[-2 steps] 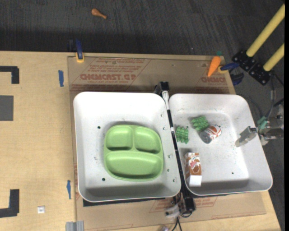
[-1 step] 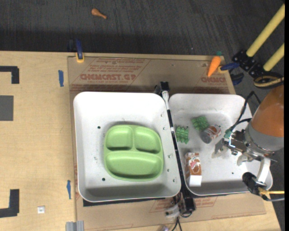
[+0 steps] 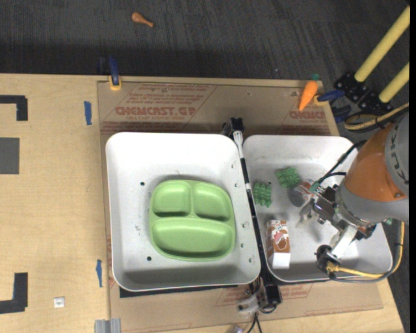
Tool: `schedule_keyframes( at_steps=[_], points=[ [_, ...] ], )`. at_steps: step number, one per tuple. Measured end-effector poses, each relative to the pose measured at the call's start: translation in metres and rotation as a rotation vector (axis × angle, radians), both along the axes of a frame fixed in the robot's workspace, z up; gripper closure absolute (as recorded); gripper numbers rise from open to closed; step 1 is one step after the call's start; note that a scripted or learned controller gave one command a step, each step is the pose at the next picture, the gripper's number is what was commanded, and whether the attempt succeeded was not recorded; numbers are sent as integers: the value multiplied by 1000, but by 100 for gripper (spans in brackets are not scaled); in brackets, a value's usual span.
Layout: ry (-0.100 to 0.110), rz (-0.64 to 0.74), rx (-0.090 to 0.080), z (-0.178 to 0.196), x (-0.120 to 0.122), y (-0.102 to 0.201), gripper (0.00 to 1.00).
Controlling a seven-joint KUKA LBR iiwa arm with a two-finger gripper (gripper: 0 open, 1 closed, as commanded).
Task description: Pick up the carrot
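Two white bins are seen side by side on the table (image 3: 52, 195), which is covered by a sheet of cardboard (image 3: 169, 107) under the bins. In the left bin (image 3: 123, 195) a green divided plate (image 3: 193, 218) is laid flat near the middle, with three compartments.

In the right bin (image 3: 292, 153) two green toys are found near the upper left: one (image 3: 262, 193) just beside the dividing wall, the other (image 3: 288, 176) a little farther right and higher. A small brown and white carton (image 3: 279, 242) is placed lower down, close to the dividing wall and near the bin's front edge.

The carrot (image 3: 308, 94) is located outside both bins, on the cardboard beyond the right bin's far edge, near its upper right corner. It is tilted, with its green top toward the far side. It is well apart from the claw.

The arm (image 3: 380, 175) is reached in from the right, with its orange band over the right bin's right side. The claw (image 3: 313, 201) is hung over the middle of the right bin, near the second green toy and above the carton. How far it is open cannot be told, as it is blurred and masked by cables. Nothing is seen held in it.

A small orange object (image 3: 142, 19) is seen on the dark floor beyond the table.
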State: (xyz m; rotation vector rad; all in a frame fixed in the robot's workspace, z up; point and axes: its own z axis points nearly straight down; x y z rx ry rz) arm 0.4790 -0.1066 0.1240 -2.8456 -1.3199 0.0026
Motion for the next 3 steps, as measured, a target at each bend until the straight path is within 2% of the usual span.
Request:
schedule_keyframes(
  at_steps=[1, 2, 3],
  points=[
    [2, -91, 1, -10, 0, 13, 0],
    [-6, 125, -2, -34, 1, 13, 0],
    [-4, 283, -4, -15, 0, -64, 0]
  ],
)
